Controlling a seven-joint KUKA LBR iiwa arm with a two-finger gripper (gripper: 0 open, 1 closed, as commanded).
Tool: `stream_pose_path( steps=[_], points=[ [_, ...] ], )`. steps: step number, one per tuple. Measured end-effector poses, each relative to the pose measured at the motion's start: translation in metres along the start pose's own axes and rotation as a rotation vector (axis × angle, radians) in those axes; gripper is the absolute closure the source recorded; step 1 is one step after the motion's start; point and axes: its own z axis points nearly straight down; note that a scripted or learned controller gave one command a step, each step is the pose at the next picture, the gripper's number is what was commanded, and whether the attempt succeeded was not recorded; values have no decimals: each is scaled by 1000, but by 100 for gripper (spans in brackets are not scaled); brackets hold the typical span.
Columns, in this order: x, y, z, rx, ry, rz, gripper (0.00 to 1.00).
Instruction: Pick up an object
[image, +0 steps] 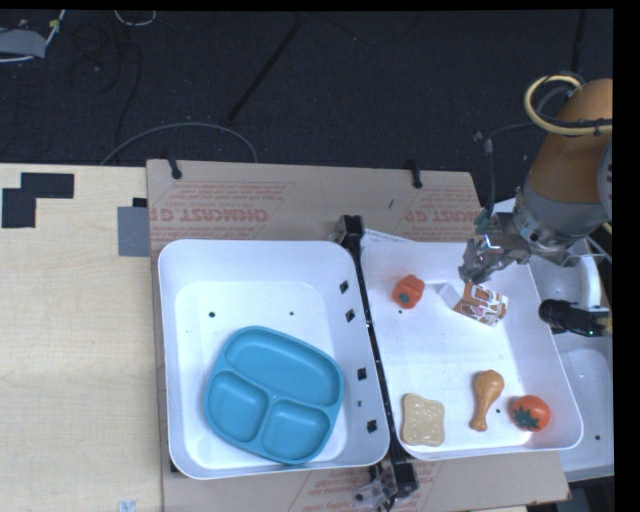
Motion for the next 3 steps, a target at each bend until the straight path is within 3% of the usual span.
stream_pose_path(
  steps=[1, 3],
  points=[
    [0, 0, 2, 6, 1, -1, 100],
    [99, 6, 1, 7, 3, -3, 100]
  ],
)
